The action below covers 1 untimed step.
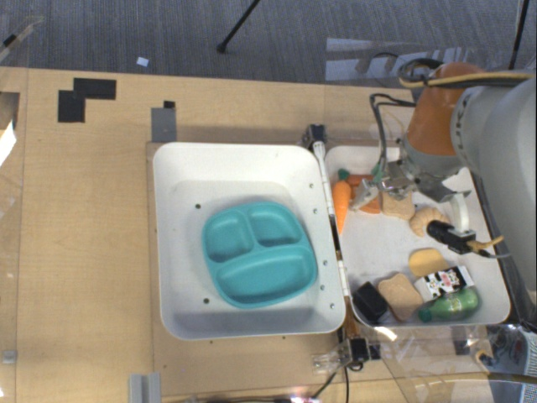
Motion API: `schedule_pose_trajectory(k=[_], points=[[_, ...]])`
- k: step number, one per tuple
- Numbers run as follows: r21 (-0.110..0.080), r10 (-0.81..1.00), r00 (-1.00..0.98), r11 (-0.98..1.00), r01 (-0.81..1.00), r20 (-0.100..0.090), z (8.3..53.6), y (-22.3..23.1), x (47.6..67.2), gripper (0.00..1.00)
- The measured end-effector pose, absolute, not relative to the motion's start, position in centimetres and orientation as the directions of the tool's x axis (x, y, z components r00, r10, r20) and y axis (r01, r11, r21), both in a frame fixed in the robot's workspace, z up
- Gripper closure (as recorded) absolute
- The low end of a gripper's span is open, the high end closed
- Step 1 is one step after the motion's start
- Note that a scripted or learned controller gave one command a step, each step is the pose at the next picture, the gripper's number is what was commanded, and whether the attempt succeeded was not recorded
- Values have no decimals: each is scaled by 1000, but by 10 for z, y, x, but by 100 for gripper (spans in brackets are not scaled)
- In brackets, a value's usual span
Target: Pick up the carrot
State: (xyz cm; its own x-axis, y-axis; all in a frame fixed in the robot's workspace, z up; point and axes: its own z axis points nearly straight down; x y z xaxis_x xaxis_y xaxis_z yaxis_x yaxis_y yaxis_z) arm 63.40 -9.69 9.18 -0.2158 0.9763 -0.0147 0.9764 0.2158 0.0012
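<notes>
The wooden bench carried black L-shaped markings near its far-left corner. The left white bin held a teal divided plate with three compartments, lying a little toward the near side of the bin's floor.

Past the shared rim between the bins, the carrot lay in the right white bin, close against that bin's left wall in its far half, its length running along the wall. Just right of the carrot, the hand hung low over the far-left part of the right bin, beside an orange wedge-shaped piece and close to the carrot's upper end. Whether its fingers were parted or closed could not be told from this angle, and nothing could be seen gripped between them.

Further right lay a tan, bread-like piece, another tan piece, and a yellow piece. Toward the bin's near edge sat a small black object, a tan slab, a black-and-white packet and a green item. The grey arm with its orange band came in from the right.
</notes>
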Motion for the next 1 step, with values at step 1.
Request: schedule_pose_trajectory(k=[1], points=[[20, 987, 158, -158, 987, -3, 92, -92, 644, 0]])
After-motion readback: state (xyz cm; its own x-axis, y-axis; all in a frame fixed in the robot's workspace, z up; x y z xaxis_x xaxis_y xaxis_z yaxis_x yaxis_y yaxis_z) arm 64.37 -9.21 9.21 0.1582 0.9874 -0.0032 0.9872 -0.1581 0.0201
